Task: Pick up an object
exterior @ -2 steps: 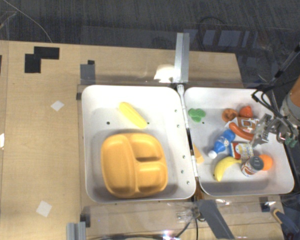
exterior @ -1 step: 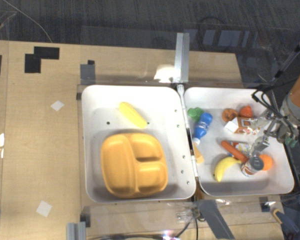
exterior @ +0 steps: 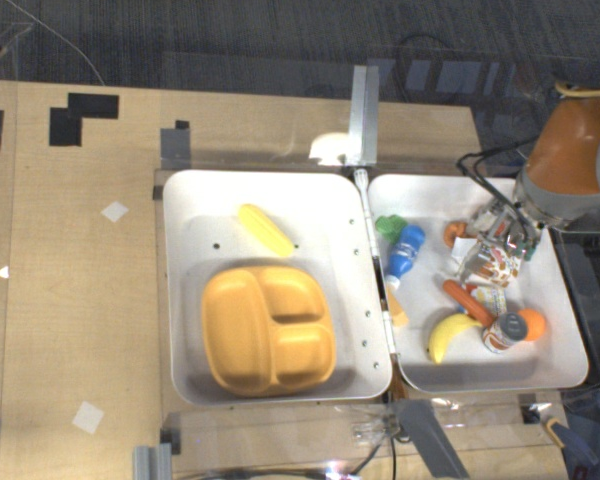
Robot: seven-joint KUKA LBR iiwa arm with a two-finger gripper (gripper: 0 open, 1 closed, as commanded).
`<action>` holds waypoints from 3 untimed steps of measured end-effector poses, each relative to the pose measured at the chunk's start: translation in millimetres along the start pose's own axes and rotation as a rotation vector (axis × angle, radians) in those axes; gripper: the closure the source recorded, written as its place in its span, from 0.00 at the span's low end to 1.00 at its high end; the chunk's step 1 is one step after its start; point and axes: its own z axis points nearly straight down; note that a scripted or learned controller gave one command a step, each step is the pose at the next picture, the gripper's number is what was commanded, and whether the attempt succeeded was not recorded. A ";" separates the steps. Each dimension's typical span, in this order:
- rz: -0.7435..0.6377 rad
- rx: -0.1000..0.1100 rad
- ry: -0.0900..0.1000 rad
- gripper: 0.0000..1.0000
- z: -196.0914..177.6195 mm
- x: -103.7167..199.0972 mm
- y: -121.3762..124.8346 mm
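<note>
My gripper [exterior: 492, 250] hangs low over the right bin [exterior: 560, 363], among a cluster of small items at its back right. Right at the fingertips lies a crinkled white and red packet [exterior: 492, 267]. A small orange piece [exterior: 454, 234] sits just left of the gripper. In front of it lie an orange carrot-like stick [exterior: 467, 299], a yellow banana [exterior: 448, 334], and a small can with an orange lid [exterior: 507, 331]. A blue bottle [exterior: 406, 251] and a green item [exterior: 389, 227] rest by the bin's left wall.
The left bin [exterior: 180, 268] holds a large yellow divided plate [exterior: 268, 328] and a yellow corn-like piece [exterior: 264, 230]. A metal post [exterior: 364, 118] stands behind the seam between the bins. The arm's orange band [exterior: 572, 148] rises at the right edge.
</note>
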 end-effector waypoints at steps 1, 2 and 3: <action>-0.209 -0.001 -0.026 0.00 0.3 94.8 -12.2; -0.213 0.000 -0.015 0.00 4.4 28.2 -19.5; 0.256 0.007 0.019 0.00 8.2 -42.7 0.8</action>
